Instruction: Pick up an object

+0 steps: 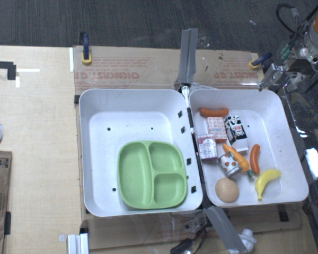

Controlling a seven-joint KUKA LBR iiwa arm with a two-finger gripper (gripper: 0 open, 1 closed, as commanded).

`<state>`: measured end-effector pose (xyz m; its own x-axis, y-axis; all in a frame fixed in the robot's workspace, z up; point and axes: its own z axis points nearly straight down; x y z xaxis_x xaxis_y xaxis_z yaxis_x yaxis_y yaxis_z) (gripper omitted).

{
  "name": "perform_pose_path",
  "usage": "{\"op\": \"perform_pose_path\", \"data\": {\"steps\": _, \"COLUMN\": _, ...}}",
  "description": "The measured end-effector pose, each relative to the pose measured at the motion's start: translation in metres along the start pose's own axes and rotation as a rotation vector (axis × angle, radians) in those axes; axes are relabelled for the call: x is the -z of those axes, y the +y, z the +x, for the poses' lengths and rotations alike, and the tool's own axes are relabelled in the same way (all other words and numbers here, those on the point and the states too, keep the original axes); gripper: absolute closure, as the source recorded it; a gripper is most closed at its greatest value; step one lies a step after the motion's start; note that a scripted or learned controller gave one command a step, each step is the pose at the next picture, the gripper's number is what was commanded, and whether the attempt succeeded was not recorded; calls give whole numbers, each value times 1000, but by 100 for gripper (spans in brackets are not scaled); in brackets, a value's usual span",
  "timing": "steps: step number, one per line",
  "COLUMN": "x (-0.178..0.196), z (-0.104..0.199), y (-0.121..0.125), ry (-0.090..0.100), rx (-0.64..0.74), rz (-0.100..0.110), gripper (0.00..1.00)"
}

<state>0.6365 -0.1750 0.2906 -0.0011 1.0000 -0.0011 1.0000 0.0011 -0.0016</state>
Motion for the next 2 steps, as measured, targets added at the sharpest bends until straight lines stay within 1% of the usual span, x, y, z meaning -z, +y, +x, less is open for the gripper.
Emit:
{"op": "perform_pose_path", "data": {"steps": 1, "x": -176, "z": 23, "y": -12, "ry": 1, "rx": -50, "rz": -20, "gripper": 0}}
{"op": "perform_pose_path", "data": {"steps": 2, "x": -194, "z": 26, "y": -25, "ry": -1, "rx": 2, "rz": -10, "gripper": 0}}
